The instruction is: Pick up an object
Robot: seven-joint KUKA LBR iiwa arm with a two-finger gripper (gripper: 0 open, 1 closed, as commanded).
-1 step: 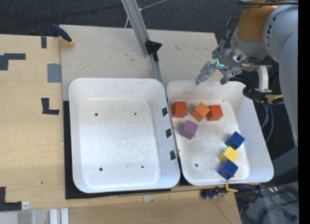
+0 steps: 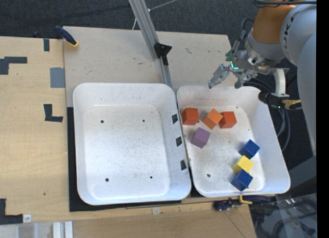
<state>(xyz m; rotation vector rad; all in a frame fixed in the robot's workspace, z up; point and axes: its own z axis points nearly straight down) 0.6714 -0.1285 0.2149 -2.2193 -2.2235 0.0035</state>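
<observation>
Jaws spread apart, nothing between them; gripper (image 2: 227,79) hovers over the far rim of right bin (image 2: 272,144). Inside it: orange cube (image 2: 190,116), orange block (image 2: 212,119), red cube (image 2: 228,120), purple cube (image 2: 200,138), blue-yellow-blue row near right wall

The pale wooden bench (image 2: 103,57) carries 2 shallow white bins side by side, the left bin (image 2: 82,98) and the right bin (image 2: 272,129), over a black mat (image 2: 72,190), with a blue-and-yellow clamp (image 2: 67,36) at its far left.
</observation>
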